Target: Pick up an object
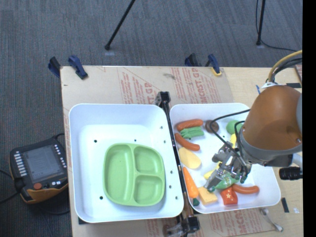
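The gripper [223, 177] hangs low over the near part of the right bin [270, 194], its metal fingers pointing down and toward the left into a cluster of toy food. Whether it is clenched or released cannot be told, since the fingertips merge with the items under them. A green piece [223, 183] lies directly beneath the tips, touching or just under them. Just beside it toward the near edge sit a red pepper chunk [228, 196] and a yellow cheese wedge [207, 196], with a red sausage [246, 189] to the right of the pepper. An orange carrot [190, 182] lies along the bin's left wall, close to the cheese.

Farther back in the same bin, a pale yellow potato-like piece [189, 158] rests left of the gripper, then a second sausage [187, 142], a green bean pod [191, 132] and a third sausage [189, 124] near the far left corner. A dark round item [212, 127] lies beside them, and a bright green object [232, 127] is partly hidden by the arm's orange band [274, 120], which covers much of the bin's right side.

The left bin [89, 127] holds 1 green divided plate [134, 174] with 3 compartments. A teach pendant [37, 169] sits on the floor left of the bench, and blue clamps [76, 65] grip the far edge of the board.
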`<state>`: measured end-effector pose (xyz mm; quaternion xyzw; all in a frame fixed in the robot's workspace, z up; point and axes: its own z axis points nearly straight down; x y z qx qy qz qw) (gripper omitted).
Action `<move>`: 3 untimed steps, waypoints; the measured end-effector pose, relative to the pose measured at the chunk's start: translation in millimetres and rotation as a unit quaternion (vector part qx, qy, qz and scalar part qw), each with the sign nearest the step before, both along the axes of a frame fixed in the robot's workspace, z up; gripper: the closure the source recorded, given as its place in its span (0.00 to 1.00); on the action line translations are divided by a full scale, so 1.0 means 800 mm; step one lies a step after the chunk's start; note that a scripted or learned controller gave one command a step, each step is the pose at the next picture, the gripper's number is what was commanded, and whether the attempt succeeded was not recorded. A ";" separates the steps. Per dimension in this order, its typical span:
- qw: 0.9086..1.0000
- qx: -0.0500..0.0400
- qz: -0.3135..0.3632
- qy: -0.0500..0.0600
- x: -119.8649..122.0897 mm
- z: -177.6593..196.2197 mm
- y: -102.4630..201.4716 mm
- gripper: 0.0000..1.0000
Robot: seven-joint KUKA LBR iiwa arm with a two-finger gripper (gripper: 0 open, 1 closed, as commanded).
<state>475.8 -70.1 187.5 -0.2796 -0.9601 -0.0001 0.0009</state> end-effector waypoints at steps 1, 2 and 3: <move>1.000 0.000 0.010 -0.001 0.037 -0.125 -0.033 0.00; 1.000 0.001 0.007 -0.001 0.037 -0.113 -0.032 1.00; 0.990 0.000 0.141 -0.002 0.035 0.015 0.013 1.00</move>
